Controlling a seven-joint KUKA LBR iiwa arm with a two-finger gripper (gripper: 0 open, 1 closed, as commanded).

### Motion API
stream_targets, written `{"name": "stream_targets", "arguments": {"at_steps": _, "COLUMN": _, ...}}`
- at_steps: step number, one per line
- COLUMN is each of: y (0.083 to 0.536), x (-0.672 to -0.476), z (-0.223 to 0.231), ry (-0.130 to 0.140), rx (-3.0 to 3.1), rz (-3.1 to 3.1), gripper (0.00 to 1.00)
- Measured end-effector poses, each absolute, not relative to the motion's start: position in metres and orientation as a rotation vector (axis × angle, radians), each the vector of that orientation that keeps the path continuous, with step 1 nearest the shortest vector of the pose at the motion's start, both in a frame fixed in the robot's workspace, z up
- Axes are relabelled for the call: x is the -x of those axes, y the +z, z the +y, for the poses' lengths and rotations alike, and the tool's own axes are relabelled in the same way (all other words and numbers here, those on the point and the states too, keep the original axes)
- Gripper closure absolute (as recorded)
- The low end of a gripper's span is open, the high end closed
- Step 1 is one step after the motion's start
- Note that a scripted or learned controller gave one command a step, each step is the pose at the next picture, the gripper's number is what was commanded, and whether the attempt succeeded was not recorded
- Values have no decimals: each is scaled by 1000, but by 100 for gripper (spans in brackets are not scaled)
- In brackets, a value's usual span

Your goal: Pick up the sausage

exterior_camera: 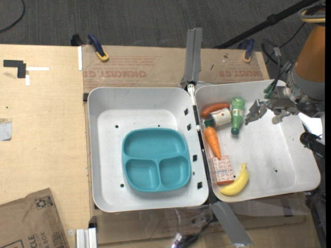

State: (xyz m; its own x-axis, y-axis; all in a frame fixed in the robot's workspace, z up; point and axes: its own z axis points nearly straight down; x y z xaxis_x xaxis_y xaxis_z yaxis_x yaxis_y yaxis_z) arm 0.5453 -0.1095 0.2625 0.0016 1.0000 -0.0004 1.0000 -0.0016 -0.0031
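Two shallow white bins sit side by side on a cardboard-covered bench, seen from above at a slant. The left bin (pixel 98 154) holds a teal divided plate (pixel 156 160) with three compartments, lying flat near the bin's middle.

The right bin (pixel 289 159) holds several toy foods, all gathered along its left side. The sausage (pixel 214 109), reddish-orange and lying roughly left to right, rests at the far left corner of this bin. Just beside it on the near side lies a small bottle with a red and white label (pixel 220 118), and to the right of that a green bottle (pixel 237 114) lies with its cap toward the near side, its body touching or nearly touching the sausage's right end. A carrot (pixel 212 141) lies along the bin's left wall, pointing toward the near side. Nearer still is a small pink and white box (pixel 223 170), and a banana (pixel 236 182) curves beside it at the near edge.

The grey arm with its orange band (pixel 313 53) reaches in from the right. Its gripper (pixel 254 112) hangs above the right bin, just to the right of the green bottle and apart from the sausage. The fingers appear spread apart with nothing between them.

Clamps (pixel 98 47) hold the cardboard at the far edge.
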Motion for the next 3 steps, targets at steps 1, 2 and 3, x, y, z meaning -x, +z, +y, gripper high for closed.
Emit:
{"name": "stream_targets", "arguments": {"at_steps": 1, "y": 192, "x": -623, "z": -87, "ry": 4, "rx": 2505, "rz": -1893, "gripper": 0}}
{"name": "stream_targets", "arguments": {"at_steps": 2, "y": 189, "x": -658, "z": -37, "ry": 6, "rx": 2513, "rz": -1883, "gripper": 0}}
{"name": "stream_targets", "arguments": {"at_steps": 3, "y": 131, "x": -644, "z": -97, "ry": 1, "rx": 2300, "rz": -2142, "gripper": 0}}
